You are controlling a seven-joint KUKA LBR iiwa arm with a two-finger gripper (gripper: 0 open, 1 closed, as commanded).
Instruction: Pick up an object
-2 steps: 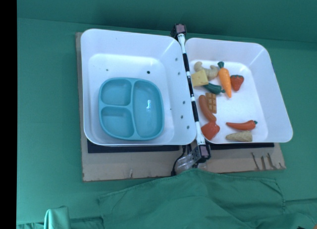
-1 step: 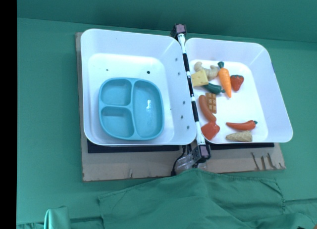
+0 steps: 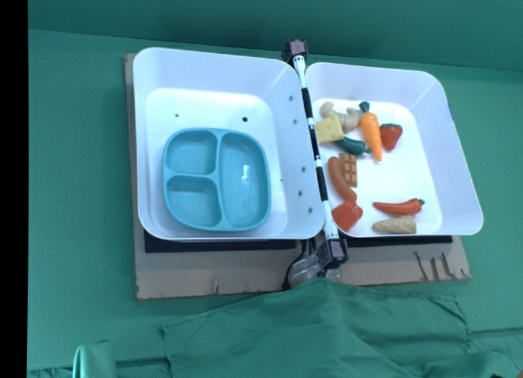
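- Two shallow white bins sat side by side on the green table (image 3: 73,164), atop a brown board (image 3: 392,274) whose edge showed along the lower side of the frame.
- The left bin (image 3: 155,74) occupied the centre-left of the frame and contained a light blue divided plate (image 3: 216,179) with three compartments, lying flat in its lower left part.
- The right bin (image 3: 441,148) occupied the centre-right of the frame and held a group of toy foods, mostly toward its left and lower portions.
- Upper part of that bin: a yellow cheese wedge (image 3: 330,129), a beige piece (image 3: 343,113) just above it, an orange carrot (image 3: 371,131) with a green top, and a red strawberry-like item (image 3: 391,135) just to the carrot's right.
- A dark green item (image 3: 353,146) lay below the cheese, touching the carrot's lower end.
- Middle: a waffle piece (image 3: 349,170) lay just beside a reddish sausage (image 3: 341,180).
- Lower part: a red tomato-like item (image 3: 347,215) near the dividing wall, a red chilli pepper (image 3: 398,206) to its right, and a tan cone (image 3: 395,225) just below the chilli.
- A black-and-white bar (image 3: 309,123) ran along the seam between the bins.
- Green cloth (image 3: 327,331) covered the lower centre of the frame.
- Gripper: its state could not be told.
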